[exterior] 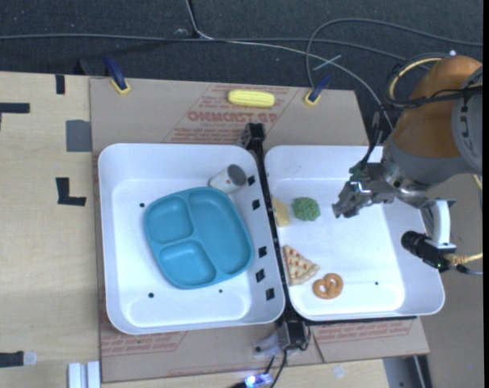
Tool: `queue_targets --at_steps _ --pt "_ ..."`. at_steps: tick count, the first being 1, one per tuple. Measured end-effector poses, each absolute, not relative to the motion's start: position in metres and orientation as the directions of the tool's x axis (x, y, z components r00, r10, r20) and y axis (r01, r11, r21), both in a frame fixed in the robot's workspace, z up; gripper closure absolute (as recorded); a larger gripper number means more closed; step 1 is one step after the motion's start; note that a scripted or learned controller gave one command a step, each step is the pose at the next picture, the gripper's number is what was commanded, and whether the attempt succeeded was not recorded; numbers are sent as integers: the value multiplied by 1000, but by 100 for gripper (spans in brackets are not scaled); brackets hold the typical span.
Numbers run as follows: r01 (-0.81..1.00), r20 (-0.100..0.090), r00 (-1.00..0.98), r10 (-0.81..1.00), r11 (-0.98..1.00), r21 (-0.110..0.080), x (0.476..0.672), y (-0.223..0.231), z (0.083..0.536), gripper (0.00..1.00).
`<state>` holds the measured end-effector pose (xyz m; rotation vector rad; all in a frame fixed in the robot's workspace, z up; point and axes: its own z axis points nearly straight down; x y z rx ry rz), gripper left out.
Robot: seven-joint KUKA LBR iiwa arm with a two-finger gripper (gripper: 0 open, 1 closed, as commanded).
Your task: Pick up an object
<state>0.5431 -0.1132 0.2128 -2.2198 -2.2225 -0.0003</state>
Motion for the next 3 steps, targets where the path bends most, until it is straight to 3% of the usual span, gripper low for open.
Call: queue_targets --at_steps 3 --pt "1000 1 -7 1000 7 -1 568 58 230 100"
